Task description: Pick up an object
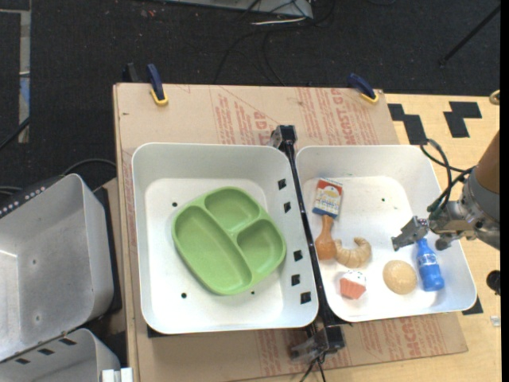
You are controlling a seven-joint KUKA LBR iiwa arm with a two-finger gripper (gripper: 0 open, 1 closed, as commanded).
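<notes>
Desk point(207, 110) carries two white bins: left bin point(151, 237) holds a green divided plate point(229, 239); right bin point(382, 165) holds a small carton point(328, 197), croissant point(354, 251), round bun point(399, 277), cupcake point(352, 284) and blue bottle point(429, 267). My gripper point(413, 234) hangs near the right bin's right wall just above the bottle, fingers apart, nothing between them. Open floor lies in the bin's upper middle.

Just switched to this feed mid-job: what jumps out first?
The bright green divided plate lies alone in the left bin. The right bin holds a cluster: a small carton, a croissant, a tan ball and a blue bottle. The pincer hovers by the bottle's top, at the bin's right side.
</notes>
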